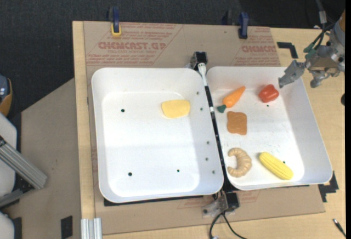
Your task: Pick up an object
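Just left of the gripper [307, 70]: a red pepper [268, 93].
Gripper fingers spread wide, holding nothing; pepper looks light, smooth, slippery — grip its middle.

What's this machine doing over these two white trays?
A robot arm is meant to pick up a toy food. Its pincer hangs open at the far right edge of the right bin, holding nothing. That bin holds a carrot, red pepper, brown slice, croissant and corn cob. The left bin holds one yellow piece.
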Tool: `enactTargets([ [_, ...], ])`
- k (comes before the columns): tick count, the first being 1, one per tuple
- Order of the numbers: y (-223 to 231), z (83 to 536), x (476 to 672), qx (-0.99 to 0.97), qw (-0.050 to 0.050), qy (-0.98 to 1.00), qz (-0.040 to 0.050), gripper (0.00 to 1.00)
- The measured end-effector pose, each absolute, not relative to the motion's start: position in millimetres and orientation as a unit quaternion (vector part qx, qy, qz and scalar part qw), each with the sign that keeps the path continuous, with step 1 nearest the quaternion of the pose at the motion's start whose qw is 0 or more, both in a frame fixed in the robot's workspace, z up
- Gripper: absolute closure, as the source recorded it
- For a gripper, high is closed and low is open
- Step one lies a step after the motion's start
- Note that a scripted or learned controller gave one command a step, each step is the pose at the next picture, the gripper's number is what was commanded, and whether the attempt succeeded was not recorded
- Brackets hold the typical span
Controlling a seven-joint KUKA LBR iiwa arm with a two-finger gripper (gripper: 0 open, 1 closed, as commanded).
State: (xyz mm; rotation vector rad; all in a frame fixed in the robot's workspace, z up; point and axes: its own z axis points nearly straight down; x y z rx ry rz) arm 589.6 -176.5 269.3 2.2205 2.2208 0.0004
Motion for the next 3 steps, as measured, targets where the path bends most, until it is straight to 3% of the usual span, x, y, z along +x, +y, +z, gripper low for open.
enactTargets([
  [1, -153, 146, 627.8, 0.706, -0.004, 0.708, -0.0019, 0.00],
  [2, -89, 80, 611.4, 0.705, -0.004, 0.709, -0.0012, 0.00],
  [3, -98, 85, 636.9, 0.707, 0.002, 0.708, 0.0008, 0.00],
])
